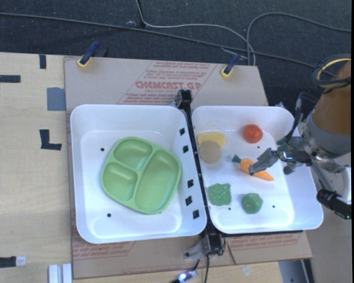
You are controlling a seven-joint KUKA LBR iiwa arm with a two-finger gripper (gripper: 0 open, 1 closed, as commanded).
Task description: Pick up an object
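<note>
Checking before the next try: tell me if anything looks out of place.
Nothing stands out. The green plate lies flat in the left bin; the toy foods, carrot included, lie apart in the right bin.

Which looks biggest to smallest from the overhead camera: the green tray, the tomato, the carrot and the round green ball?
1. Green tray, by far the largest.
2. Carrot, longer than the rest, though the gripper partly covers it.
3-4. Tomato and green ball look about alike, too close to rank.
</note>
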